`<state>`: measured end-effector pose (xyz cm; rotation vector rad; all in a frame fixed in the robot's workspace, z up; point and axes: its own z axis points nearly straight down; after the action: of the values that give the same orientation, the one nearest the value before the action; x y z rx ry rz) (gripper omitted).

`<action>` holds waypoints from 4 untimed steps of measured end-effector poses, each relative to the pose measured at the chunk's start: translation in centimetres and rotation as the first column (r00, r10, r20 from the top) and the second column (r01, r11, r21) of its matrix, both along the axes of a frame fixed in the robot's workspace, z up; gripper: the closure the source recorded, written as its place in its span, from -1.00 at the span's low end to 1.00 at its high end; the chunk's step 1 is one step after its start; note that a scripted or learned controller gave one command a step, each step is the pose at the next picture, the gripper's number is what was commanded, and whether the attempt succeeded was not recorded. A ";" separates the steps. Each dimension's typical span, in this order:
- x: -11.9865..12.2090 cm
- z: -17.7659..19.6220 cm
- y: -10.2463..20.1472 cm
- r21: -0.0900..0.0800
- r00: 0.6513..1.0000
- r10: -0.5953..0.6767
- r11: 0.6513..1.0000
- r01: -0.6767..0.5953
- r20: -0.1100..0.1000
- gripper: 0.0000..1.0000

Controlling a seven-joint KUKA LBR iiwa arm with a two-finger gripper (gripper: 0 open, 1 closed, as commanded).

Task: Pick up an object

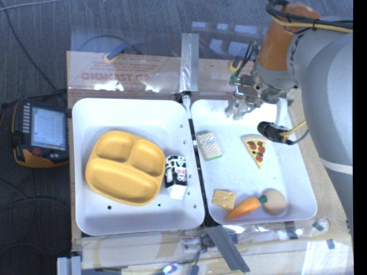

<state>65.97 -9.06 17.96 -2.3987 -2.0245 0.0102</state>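
gripper (239, 111): over right bin (304, 179) far edge, grasping nothing, finger state unclear | targets: pizza slice (256, 149) mid-bin; carrot (243, 207), egg (274, 201) near edge | unpicked, loosely spaced for grasp access

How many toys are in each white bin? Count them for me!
Left white bin: 2, yellow plastic divided tray, black-and-white cow carton
Right white bin: 5, checkered block, pizza slice, cracker, carrot, beige egg
Total: 7

the hand (239, 111) hangs over the right bin's (298, 171) far edge, apart from the pizza slice (256, 149); a yellow tray (124, 166) fills the left bin (92, 110).
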 end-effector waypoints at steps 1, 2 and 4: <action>-2.6 4.8 -3.9 0.001 0.951 0.309 0.951 -0.309 0.000 1.00; -2.6 4.8 -3.9 0.001 0.951 0.309 0.951 -0.309 0.000 -1.00; -5.5 -8.6 -12.2 0.007 0.853 0.521 0.853 -0.521 0.005 -1.00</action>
<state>60.47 -21.27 9.41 -1.7598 -2.5966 -0.0003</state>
